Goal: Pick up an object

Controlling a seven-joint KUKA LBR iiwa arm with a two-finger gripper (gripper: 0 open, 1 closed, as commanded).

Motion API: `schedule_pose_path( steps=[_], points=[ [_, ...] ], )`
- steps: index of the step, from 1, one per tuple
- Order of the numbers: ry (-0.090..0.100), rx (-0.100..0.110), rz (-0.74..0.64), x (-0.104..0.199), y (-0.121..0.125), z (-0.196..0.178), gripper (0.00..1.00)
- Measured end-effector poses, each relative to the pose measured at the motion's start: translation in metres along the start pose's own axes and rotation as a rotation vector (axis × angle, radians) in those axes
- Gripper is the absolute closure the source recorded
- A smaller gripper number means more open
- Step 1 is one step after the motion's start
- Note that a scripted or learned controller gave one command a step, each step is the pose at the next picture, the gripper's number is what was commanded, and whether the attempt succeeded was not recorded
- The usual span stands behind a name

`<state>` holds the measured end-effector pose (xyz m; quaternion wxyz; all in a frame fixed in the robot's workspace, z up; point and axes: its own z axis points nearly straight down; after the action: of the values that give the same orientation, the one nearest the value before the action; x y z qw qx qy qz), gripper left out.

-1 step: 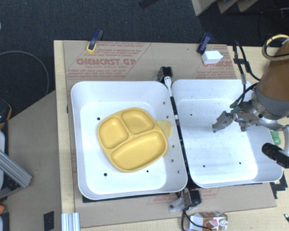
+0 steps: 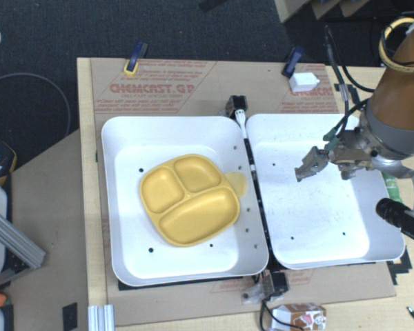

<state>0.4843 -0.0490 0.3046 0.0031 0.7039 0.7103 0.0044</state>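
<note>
A yellow divided plate [image 2: 189,198] with three compartments lies in the middle of the left bin [image 2: 117,185], slightly turned. A small yellow tab sticks out at its right side, toward the wall between the bins. My gripper [image 2: 328,169] hangs over the right bin [image 2: 317,233], in its upper right part, well to the right of the plate. Its fingers [image 2: 309,165] are spread open and there is nothing between them. The grey wrist and orange band rise toward the right edge.
A black clip [image 2: 236,105] sits at the top of the seam between the bins, and another clip [image 2: 270,285] at the bottom. A white block [image 2: 303,82] and a blue clamp [image 2: 134,58] lie on the board behind. Cables hang by the arm.
</note>
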Motion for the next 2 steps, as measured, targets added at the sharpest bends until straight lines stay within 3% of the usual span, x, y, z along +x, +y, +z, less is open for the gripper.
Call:
schedule_pose_path(
  steps=[1, 2],
  points=[
    [-0.002, 0.007, 0.008, -0.004, 0.001, -0.004, 1.00],
    [0.000, 0.004, 0.000, 0.075, -0.003, -0.056, 1.00]
  ],
)
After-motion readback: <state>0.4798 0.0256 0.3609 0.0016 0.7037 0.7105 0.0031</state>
